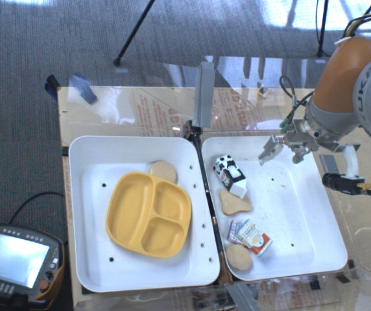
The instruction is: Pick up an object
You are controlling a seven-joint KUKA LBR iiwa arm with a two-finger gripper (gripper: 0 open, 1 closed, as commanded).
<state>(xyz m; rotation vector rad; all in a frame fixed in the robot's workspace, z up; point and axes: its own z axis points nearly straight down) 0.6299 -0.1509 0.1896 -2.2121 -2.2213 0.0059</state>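
My gripper hangs over the back of the right bin, open, with nothing between its fingers. Along that bin's left side lie a black-and-white cow-print carton, a tan toast-shaped piece, a small colourful carton and a round tan biscuit. The cow-print carton is the closest, to the gripper's lower left and apart from it. In the left bin rests a yellow divided plate, and a round tan disc sits at its back edge.
A grey upright post stands behind the seam between the bins. The arm's orange band and a black cable fitting overhang the right bin's right rim. A teach pendant lies on the floor at lower left.
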